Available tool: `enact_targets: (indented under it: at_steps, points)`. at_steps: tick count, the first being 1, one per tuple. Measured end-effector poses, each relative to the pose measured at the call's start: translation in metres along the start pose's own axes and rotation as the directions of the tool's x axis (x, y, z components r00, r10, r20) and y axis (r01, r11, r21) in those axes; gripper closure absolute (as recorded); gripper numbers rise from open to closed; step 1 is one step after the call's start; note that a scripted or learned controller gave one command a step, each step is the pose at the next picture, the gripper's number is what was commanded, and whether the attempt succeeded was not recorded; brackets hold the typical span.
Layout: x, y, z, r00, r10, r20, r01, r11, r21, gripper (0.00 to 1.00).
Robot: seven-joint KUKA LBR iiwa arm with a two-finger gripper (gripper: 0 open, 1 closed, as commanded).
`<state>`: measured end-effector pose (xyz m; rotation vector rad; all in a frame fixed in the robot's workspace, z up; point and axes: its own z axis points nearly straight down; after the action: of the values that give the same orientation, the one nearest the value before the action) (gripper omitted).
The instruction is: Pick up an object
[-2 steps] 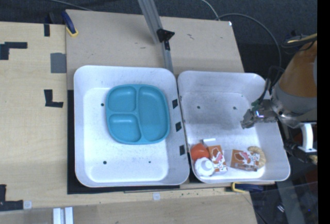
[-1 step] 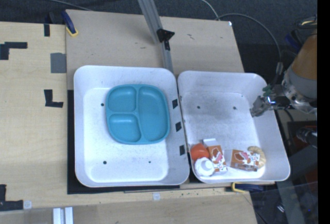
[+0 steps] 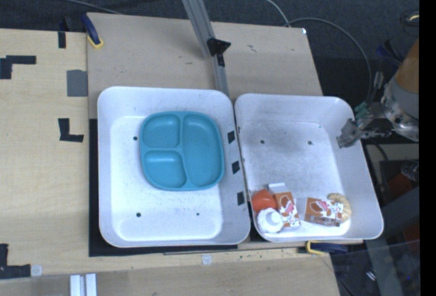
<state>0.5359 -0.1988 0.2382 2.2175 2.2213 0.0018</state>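
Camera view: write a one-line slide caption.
Gripper poised at the right bin's far edge, small objects clustered in its near corner; blue divided plate in left bin.

You see the arm cut off by the right edge. The gripper is too blurred to read, and the small packets print is illegible.

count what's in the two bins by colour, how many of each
Blue: 1, the divided plate in the left bin
Orange: 1, a round thing in the right bin
White: 1, a small thing
Red and white printed: 2, packets
Total: 5
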Motion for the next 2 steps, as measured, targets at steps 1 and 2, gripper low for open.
enact_targets:
  at_steps: [1,2]
  points:
    - [0.056,0.008,0.011,1.0,-0.005,-0.003,0.005,1.0,0.004,1.0]
    - [0.114,0.021,0.002,1.0,-0.006,-0.004,0.006,1.0,0.003,1.0]
